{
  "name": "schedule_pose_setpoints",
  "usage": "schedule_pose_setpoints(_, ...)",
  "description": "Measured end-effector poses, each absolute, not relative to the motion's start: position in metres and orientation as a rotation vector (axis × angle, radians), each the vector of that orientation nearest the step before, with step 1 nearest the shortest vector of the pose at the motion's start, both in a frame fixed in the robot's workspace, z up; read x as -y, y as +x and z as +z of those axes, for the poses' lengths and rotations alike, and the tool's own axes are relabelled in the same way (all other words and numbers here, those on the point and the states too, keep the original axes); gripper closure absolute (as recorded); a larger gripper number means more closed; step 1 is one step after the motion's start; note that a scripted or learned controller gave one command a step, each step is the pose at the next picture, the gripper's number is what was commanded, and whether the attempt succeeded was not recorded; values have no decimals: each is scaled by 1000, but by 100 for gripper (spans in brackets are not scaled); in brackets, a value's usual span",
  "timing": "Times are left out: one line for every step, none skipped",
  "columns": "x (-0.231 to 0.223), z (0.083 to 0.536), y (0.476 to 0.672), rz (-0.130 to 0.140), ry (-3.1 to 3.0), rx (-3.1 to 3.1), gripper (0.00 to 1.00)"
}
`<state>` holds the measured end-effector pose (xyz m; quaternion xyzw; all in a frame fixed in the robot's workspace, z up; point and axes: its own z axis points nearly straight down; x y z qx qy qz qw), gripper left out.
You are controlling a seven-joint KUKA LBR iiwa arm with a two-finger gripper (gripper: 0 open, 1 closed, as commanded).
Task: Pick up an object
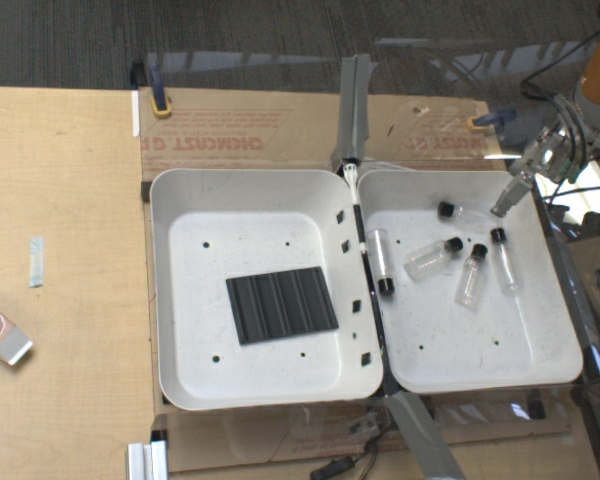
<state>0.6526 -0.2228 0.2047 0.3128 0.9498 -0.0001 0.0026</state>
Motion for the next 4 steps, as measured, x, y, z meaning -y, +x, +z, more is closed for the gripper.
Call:
schedule_pose_setpoints(224,215,654,1,983,-2972,100)
schedule_pose_setpoints(222,395,638,-1,1365,-2826,100)
schedule_pose_setpoints(222,386,653,-1,1283,-2864,100)
schedule_pose_setpoints(222,402,657,-1,1223,-2890,100)
